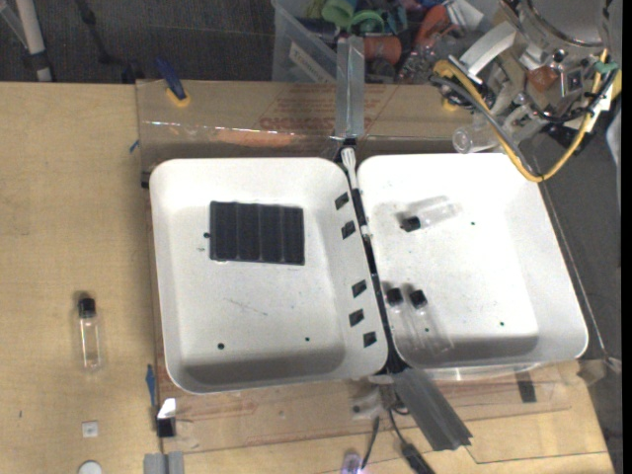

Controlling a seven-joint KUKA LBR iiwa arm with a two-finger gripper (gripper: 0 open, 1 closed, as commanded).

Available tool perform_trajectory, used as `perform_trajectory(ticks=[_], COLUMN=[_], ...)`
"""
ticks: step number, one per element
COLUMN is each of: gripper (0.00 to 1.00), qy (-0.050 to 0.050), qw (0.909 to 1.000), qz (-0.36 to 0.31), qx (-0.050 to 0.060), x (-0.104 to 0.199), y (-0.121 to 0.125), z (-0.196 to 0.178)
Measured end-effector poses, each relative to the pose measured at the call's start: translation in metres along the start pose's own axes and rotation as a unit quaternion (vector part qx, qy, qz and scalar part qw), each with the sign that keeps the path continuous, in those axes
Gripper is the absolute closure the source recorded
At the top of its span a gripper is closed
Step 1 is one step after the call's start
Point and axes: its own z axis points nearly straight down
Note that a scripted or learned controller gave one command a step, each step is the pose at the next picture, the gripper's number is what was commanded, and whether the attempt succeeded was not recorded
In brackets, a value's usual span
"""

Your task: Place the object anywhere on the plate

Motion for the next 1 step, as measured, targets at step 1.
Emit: perform_trajectory(ticks=[1], gripper=[1.00], qy=[0.001], qw=[0.9970], qz=[0.077], qx=[0.000], x=[-0.0252], y=[-0.0340], z=[-0.0524])
